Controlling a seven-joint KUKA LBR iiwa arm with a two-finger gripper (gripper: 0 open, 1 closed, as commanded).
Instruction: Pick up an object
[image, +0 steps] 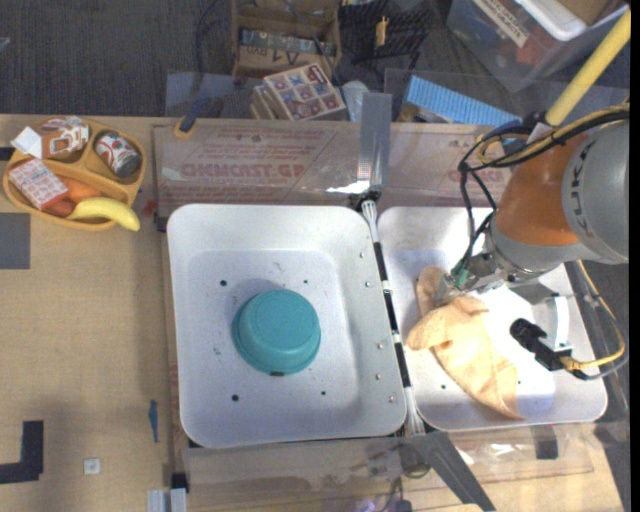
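A teal bowl (277, 331) lies upside down in the middle of the left bin (200, 250). A crumpled tan cloth (470, 350) lies in the right bin (420, 235), reaching from its left side toward the front. My gripper (462, 281) is low over the cloth's upper end, right at the fabric. The grey arm with its orange band comes in from the right above it. From this angle I cannot make out how the fingertips stand.
A yellow tray (60, 190) with a banana, an orange and small packages sits on the bench at far left. A metal divider (380, 270) separates the two bins. Boxes and clutter lie beyond the bench's back edge.
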